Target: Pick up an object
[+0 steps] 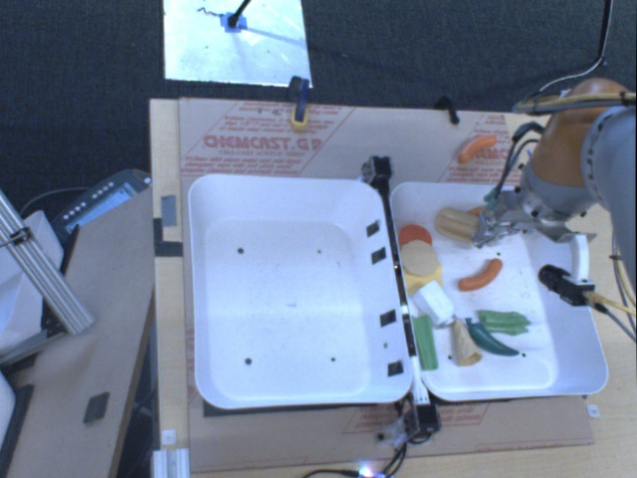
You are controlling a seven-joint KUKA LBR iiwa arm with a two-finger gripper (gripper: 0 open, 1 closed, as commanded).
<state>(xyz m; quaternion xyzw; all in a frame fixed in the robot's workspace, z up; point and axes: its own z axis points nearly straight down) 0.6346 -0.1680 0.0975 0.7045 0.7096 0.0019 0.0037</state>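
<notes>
The right bin (582, 361) holds several toy foods. A beige bun (456, 224) lies at its back, and an orange sausage (480, 274) lies near the middle. At the left are a red slice (415, 234), a tan disc (421, 258), a white block (434, 300) and a green stick (425, 340). Toward the front lie a green pepper (504, 320), a dark teal pepper (494, 339) and a beige cone (465, 343). My gripper (490, 227) hangs low over the back of this bin, right at the bun's right end.
The left bin (214, 366) stands beside the right one, with black clips along the shared rim. A second orange sausage (478, 148) lies on the board behind the right bin. A black part with cables (562, 285) juts over the right bin's right side.
</notes>
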